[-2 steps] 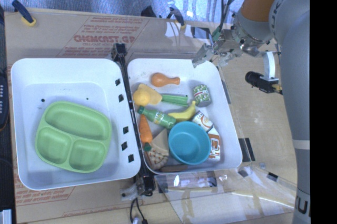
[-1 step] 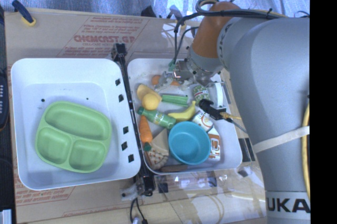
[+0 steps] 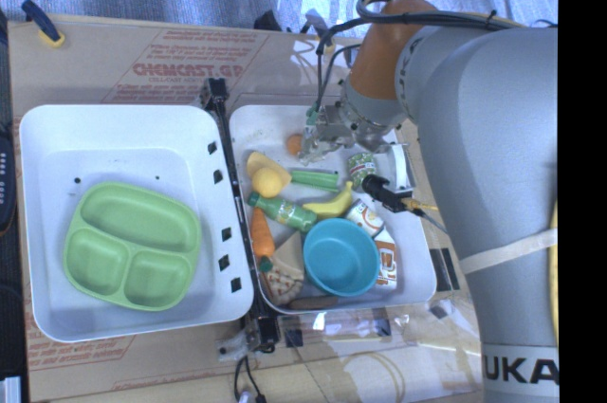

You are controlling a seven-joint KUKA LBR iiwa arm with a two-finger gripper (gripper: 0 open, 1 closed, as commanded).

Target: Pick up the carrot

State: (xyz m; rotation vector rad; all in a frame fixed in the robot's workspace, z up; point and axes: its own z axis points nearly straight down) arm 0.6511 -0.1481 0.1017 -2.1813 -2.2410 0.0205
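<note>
Camera view: carrot [image 3: 262, 234] against right bin's [image 3: 414, 251] left wall

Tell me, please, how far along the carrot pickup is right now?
Nothing looks done: the carrot lies by the right bin's left wall, beside the green bottle. In hand: the gripper hovers at the bin's far end, away from it. Left: reaching, grasping and lifting the carrot.

Gripper [image 3: 321, 131] low at right bin's [image 3: 417, 268] far end near small orange ball [image 3: 295, 144]; carrot [image 3: 262, 234] lies along left wall beside green bottle [image 3: 283, 211], blue bowl [image 3: 340, 256] nearby.
</note>
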